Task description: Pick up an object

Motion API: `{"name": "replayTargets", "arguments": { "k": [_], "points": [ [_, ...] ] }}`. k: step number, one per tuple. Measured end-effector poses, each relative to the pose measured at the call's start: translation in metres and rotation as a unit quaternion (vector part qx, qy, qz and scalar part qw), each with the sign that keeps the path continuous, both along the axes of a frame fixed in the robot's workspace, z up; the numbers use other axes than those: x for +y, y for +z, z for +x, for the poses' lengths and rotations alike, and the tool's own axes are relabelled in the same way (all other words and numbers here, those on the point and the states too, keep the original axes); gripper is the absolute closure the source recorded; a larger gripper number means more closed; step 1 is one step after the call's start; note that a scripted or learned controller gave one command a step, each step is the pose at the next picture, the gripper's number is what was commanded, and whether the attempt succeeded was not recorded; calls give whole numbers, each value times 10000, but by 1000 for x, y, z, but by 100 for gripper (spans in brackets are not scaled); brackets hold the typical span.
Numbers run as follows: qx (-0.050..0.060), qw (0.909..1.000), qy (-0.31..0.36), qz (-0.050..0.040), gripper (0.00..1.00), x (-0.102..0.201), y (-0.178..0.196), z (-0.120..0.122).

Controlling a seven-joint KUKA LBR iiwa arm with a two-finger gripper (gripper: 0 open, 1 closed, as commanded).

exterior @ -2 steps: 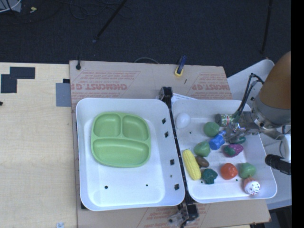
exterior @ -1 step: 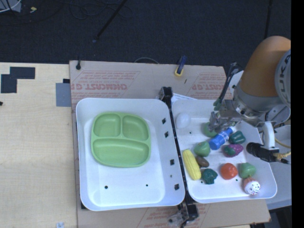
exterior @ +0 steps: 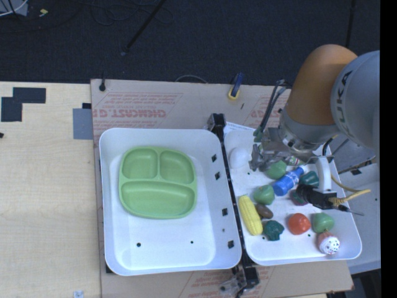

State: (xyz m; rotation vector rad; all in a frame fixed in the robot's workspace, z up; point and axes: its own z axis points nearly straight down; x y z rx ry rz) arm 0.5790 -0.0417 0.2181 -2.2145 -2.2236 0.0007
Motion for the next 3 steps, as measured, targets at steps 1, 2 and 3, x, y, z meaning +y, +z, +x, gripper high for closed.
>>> {"name": "replayTargets", "arguments": {
  "k": [1,2,3],
  "points": [
    [-14,10000,0,-2,100,37,17,24],
    [2,10000,-29,-11,100,30,19,20],
    [6,10000,-31,-13,100,20,12,14]
  ]
}}
